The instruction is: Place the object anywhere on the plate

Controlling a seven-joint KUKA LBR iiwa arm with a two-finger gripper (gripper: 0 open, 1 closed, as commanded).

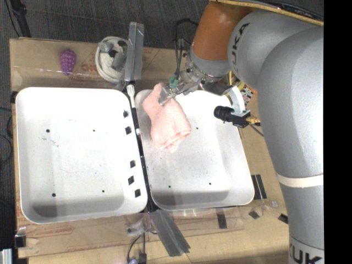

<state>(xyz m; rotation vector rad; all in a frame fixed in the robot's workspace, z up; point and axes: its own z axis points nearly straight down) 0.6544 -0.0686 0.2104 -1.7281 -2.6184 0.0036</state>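
My jaws [168, 95] pinching the top of a pink cloth [166, 121], cloth hanging over the far left part of the right bin [220, 175], left bin [71, 153] alongside

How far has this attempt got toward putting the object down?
Done: the end effector has the pink cloth by its top edge. In hand: the cloth hangs over the right bin, apparently lifted. Left: setting it down and letting go; I can't make out a plate.
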